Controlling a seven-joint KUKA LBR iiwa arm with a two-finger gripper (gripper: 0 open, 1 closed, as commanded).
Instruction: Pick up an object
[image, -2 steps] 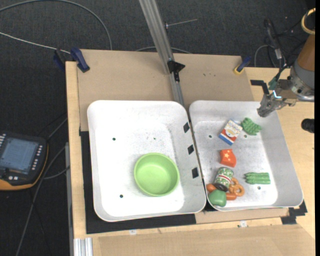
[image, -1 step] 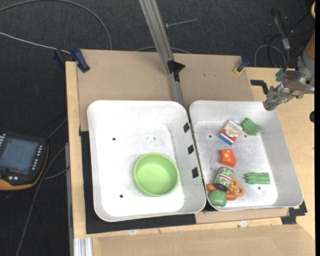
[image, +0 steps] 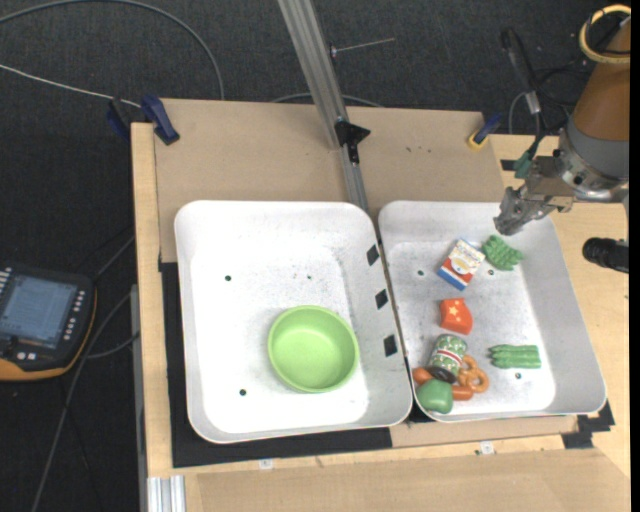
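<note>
My gripper (image: 512, 220) hangs over the far part of the right bin (image: 560, 300), just above and beside a green ridged toy (image: 502, 252). Nothing shows between it and the bin floor. Left of that toy lies a small white box with red and blue print (image: 461, 264). Below it sits a red toy (image: 456, 316). A second green ridged piece (image: 515, 356) lies at the bin's right. Near the front left corner a cluster holds a patterned can (image: 449, 357), an orange ring shape (image: 470, 380) and a green pepper-like toy (image: 436, 397).
The left bin (image: 215, 250) holds a light green bowl (image: 313, 348). A metal pole (image: 325, 80) slants down from the top to the gap between the bins. A handheld pendant (image: 40, 320) lies off the bench at the left. Blue clamps (image: 160, 120) hold the board's far edge.
</note>
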